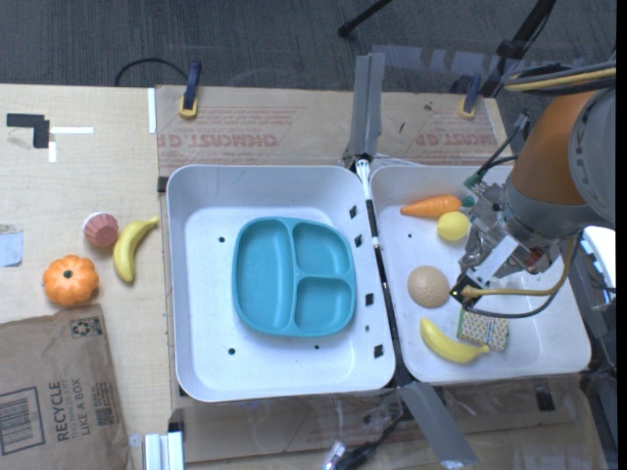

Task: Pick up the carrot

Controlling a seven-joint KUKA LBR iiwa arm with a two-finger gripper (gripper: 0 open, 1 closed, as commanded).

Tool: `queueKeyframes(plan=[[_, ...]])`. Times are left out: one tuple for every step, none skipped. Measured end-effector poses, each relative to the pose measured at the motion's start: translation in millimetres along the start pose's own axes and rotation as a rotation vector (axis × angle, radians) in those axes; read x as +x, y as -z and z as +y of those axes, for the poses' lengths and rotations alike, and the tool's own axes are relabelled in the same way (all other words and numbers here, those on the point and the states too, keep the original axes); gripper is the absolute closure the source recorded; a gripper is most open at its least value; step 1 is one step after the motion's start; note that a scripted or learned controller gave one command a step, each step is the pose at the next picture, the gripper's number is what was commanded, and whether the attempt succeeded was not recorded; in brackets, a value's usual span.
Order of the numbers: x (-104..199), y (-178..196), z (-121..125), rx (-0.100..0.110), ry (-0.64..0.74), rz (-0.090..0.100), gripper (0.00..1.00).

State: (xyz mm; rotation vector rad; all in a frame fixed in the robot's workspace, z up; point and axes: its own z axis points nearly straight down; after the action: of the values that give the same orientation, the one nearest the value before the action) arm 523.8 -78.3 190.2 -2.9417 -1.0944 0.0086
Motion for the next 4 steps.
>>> queueKeyframes(plan=[[-11,34,9,-0.003,-0.236,0.001,1.00],[12,0,-33,-0.001,-0.507,0.000,1.00],[-57,28,-6,-0.001,-0.513,0.001,1.00],[-8,-1,-57,0.000,-0.281,0.000,1.00]])
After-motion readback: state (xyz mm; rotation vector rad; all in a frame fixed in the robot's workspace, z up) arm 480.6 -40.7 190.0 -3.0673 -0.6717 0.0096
